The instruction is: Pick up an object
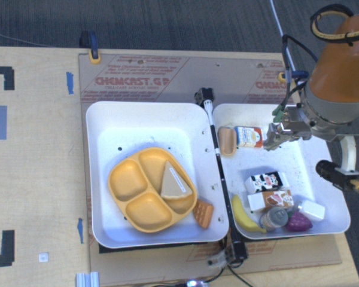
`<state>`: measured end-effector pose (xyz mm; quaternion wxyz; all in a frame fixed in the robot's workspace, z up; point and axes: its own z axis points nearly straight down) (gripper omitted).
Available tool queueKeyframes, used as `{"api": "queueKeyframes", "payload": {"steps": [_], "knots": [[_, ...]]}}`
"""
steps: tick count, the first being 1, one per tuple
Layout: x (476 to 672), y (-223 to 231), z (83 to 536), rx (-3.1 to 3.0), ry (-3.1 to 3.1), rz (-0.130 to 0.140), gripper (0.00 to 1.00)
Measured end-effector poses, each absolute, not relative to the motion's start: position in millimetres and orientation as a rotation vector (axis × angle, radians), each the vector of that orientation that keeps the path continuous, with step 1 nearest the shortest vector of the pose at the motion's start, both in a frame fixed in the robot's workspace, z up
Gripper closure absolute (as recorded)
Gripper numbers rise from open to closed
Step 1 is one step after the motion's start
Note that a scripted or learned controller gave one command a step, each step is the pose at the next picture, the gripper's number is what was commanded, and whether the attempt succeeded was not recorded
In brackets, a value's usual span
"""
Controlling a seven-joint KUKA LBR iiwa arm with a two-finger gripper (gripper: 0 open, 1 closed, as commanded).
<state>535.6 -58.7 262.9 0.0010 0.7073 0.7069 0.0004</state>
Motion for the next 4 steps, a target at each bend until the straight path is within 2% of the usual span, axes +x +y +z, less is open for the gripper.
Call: {"api": "queueKeyframes", "payload": {"steps": [1, 2, 3, 4], "knots": [[559.0, -26, 229, 2.222, 2.224, -0.002, 1.00], [585.6, -23, 222, 2.218, 2.221, 0.002, 1.00], [498.5, -46, 185, 2.222, 2.221, 0.000, 1.00], [499.2, -46, 194, 2.222, 2.220, 0.001, 1.00]]}}
